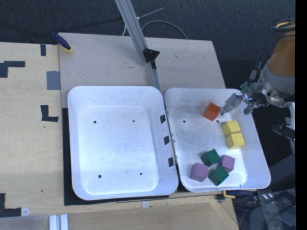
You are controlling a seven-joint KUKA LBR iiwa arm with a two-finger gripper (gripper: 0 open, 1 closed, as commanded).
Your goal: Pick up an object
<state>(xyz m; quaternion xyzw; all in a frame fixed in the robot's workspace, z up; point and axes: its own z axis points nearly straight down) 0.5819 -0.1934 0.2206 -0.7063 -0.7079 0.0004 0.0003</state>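
The right bin (192, 99) holds several small blocks. An orange block (211, 111) lies near its back. Two yellow blocks (233, 133) sit together by the right wall. Two green blocks (210, 156) and two purple blocks (199, 171) cluster at the front. My gripper (239, 105) hangs over the bin's right rear edge, just right of the orange block and apart from it. Its fingers (230, 104) are spread open with nothing between them.
The left bin (115, 143) lies beside the right one, their rims touching. A slanted metal rail (134, 23) crosses the bench behind the bins. A blue and yellow tool (62, 41) lies at the bench's far left corner.
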